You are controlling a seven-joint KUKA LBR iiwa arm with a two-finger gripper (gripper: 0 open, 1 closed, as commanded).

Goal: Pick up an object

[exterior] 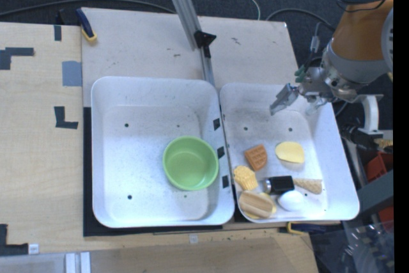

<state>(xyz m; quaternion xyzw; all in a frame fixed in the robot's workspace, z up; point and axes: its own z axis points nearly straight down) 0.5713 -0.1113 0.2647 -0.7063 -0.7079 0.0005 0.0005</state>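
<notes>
— Nearest the camera, what's at the right bin's point(332, 137) six o'clock edge?
— A bread roll point(256, 204), a white egg point(291, 200) and a black block point(278, 185), close together, with a waffle piece point(255, 156) and a yellow slice point(290, 152) behind them.
— And the left bin point(121, 105)?
— A green bowl point(190, 163) sits upright toward its five o'clock corner.
— The gripper point(295, 99)?
— At the right bin's one o'clock, fingers apart, holding nothing, above the bench point(140, 41).
</notes>
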